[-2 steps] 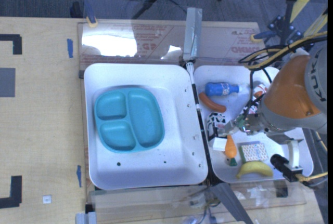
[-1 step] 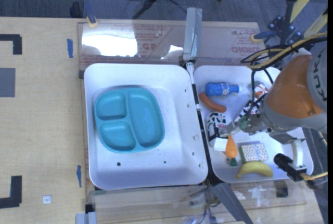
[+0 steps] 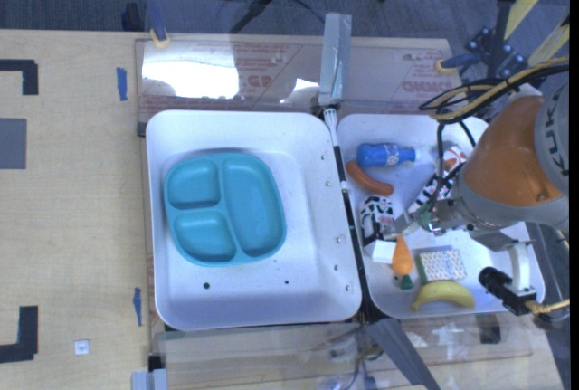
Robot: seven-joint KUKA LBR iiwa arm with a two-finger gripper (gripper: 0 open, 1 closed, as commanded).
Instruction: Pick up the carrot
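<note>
Left bin (image 3: 181, 130) holds blue tray (image 3: 224, 207). Right bin (image 3: 384, 124): carrot (image 3: 403, 261), banana (image 3: 442, 294), bottle (image 3: 385, 155), sausage (image 3: 370, 179). Gripper (image 3: 434, 214) above carrot, state unclear.

The KUKA iiwa arm (image 3: 520, 166), seen from above, shows a broad rounded orange band (image 3: 511, 157) over its wrist, glossy and dome-like. Beside it, at the right edge, sits a pale grey casing (image 3: 563, 130) bearing part of a dark letter. Below the band the body turns grey, with a smooth metallic collar (image 3: 493, 214). Black cables (image 3: 457, 121) loop around the far side of the orange section, joined by a yellow cable (image 3: 507, 90). A thin bundle of multicoloured wires (image 3: 441, 189) runs down the left side toward the gripper mount. A white curved bracket (image 3: 523, 266) and a black cylindrical fitting (image 3: 503, 284) hang at the near side.
</note>
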